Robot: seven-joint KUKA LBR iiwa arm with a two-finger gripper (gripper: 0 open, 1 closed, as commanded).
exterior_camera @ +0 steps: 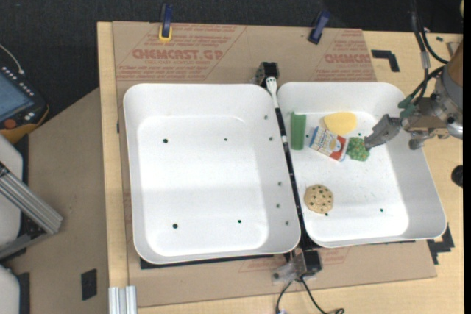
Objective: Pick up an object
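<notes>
The right bin [412,180] holds several small objects. A green block [297,130] stands near its left wall. Beside it are a yellow rounded piece [340,121] and a small white carton with red and blue print [327,143]. A green broccoli-like toy [358,150] lies just right of the carton. A round cookie [319,198] lies alone toward the front. My gripper [388,134] reaches in from the right, low over the bin, with its dark tip right next to the broccoli toy. Nothing shows as lifted.
The left bin [147,158] sits beside the right one, with a black divider strip [282,151] between them. Both rest on a brown cardboard sheet [221,48] held by blue clips [166,20]. Cables [423,33] hang at the right.
</notes>
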